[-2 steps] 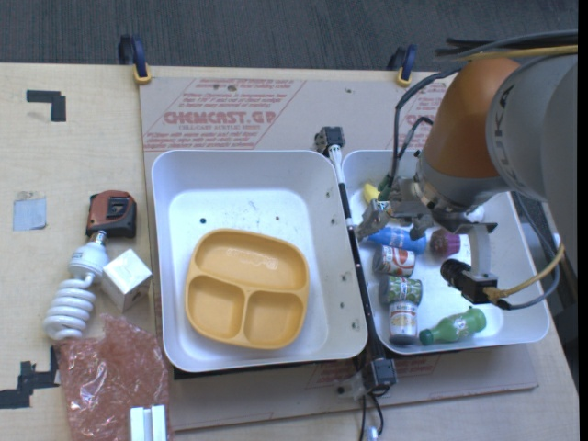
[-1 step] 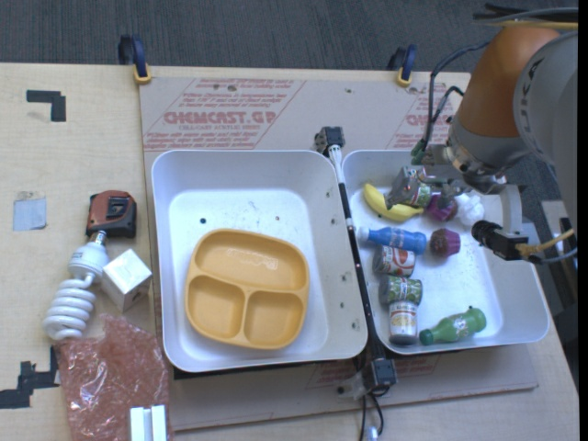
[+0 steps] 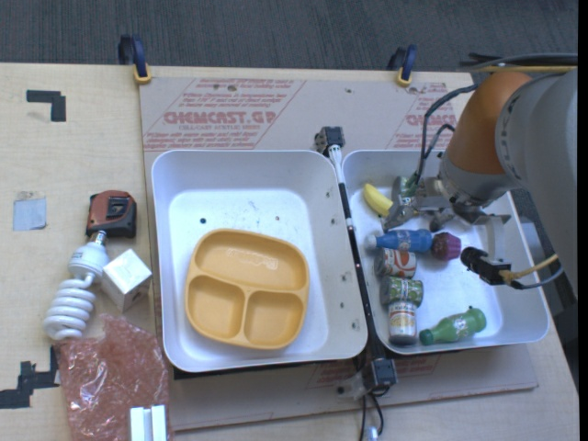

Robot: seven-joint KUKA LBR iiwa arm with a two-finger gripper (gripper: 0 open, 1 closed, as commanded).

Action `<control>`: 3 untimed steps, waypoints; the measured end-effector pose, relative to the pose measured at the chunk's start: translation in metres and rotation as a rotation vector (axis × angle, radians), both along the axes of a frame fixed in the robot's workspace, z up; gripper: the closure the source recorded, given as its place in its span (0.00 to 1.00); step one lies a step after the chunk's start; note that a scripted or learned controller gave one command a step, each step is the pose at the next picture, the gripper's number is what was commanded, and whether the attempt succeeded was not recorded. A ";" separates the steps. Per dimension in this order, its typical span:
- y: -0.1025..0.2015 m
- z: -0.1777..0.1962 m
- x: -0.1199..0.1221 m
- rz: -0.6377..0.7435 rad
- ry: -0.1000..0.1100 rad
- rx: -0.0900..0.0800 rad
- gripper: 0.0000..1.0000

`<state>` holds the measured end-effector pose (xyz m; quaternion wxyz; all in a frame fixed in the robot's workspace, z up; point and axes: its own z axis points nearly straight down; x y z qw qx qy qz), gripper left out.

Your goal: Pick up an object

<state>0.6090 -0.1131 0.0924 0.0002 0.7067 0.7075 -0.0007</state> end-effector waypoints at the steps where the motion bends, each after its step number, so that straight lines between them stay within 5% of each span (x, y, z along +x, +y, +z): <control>1: 0.000 0.010 0.000 0.003 0.000 -0.001 1.00; 2: 0.000 0.010 0.000 0.003 0.000 -0.001 0.00; 3: 0.008 0.000 -0.039 -0.002 -0.001 0.001 0.00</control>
